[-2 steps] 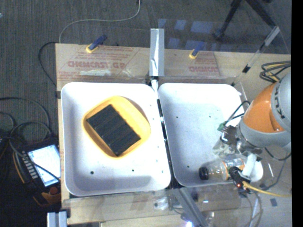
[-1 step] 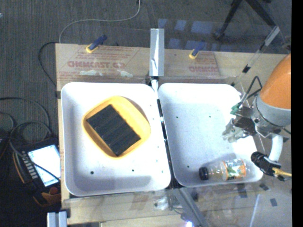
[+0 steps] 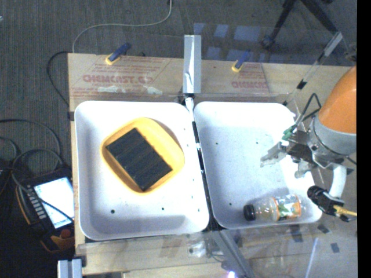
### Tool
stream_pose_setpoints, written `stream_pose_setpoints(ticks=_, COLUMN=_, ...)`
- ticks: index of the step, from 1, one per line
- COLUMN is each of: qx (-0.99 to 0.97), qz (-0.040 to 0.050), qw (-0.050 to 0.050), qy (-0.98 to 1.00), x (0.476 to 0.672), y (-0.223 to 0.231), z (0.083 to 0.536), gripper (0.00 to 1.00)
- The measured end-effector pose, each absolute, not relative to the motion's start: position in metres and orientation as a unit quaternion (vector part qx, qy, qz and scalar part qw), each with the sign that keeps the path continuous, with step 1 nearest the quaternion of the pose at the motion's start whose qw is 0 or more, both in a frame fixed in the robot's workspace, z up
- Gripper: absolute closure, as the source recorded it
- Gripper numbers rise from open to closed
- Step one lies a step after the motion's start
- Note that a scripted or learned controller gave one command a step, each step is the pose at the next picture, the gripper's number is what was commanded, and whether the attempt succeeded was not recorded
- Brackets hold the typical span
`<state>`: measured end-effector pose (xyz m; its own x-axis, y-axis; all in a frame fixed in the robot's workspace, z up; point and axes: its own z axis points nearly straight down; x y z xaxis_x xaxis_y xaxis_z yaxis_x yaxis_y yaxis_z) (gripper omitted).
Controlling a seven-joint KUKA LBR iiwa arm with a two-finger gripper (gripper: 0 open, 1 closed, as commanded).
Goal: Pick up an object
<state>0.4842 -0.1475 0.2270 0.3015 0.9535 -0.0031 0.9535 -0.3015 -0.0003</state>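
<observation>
I'd lower my gripper [image 3: 277, 155], its grip state unclear to me, squarely across the lying bottle [image 3: 274, 208] just below

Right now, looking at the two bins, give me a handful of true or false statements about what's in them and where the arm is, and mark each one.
1. The yellow dish with a dark ridged pad sits in the left bin. True.
2. The bottle stands upright in the right bin. False: it lies on its side near the front edge.
3. The bottle has a dark cap. True.
4. The end effector is over the left bin. False: it is over the right bin's right side.
5. The bottle is in the end effector. False: it lies apart from it, on the bin floor.
</observation>
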Motion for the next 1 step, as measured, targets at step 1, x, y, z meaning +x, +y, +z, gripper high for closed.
stream_pose_setpoints(ticks=1, qx=0.75, qz=-0.0016, qw=-0.001, qy=0.662, x=0.4841, y=-0.2, z=0.1968, gripper=0.0)
